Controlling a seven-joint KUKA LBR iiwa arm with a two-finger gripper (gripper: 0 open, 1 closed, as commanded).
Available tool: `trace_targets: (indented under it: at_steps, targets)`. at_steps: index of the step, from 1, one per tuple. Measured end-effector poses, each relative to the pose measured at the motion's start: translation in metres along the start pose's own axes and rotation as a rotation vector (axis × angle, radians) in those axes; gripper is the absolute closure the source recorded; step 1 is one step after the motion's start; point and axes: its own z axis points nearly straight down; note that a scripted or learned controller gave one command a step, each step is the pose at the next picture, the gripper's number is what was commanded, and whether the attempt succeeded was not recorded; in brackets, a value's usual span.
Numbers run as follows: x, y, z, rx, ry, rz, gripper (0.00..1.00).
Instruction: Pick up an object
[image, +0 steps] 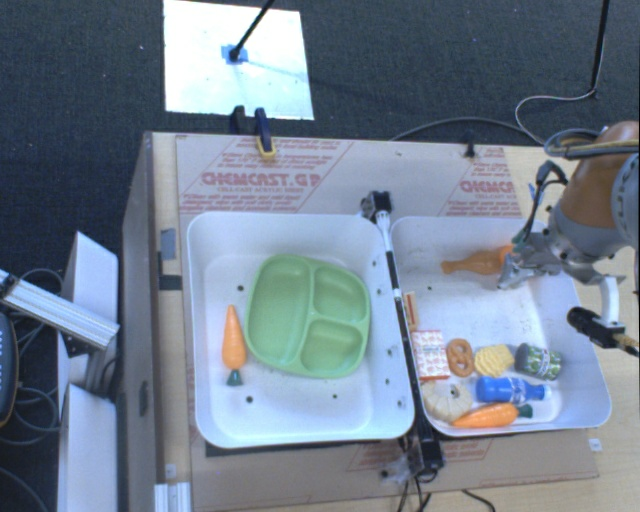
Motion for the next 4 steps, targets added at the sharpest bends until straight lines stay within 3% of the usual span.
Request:
trace_targets:
  at_steps: [1, 2, 3, 4]
  targets:
    - [0.0, 0.0, 0.0, 0.0, 0.0, -0.001, 0.0]
    - [-0.001, 0.039, 0.013, 0.027, 0.006, 0.001, 0.0]
    - [-0.003, 0.039, 0.001, 0.027, 0.002, -0.002, 1.0]
    - [0.074, 0.021, -0.081, 0.0, 0.002, 0.002, 1.0]
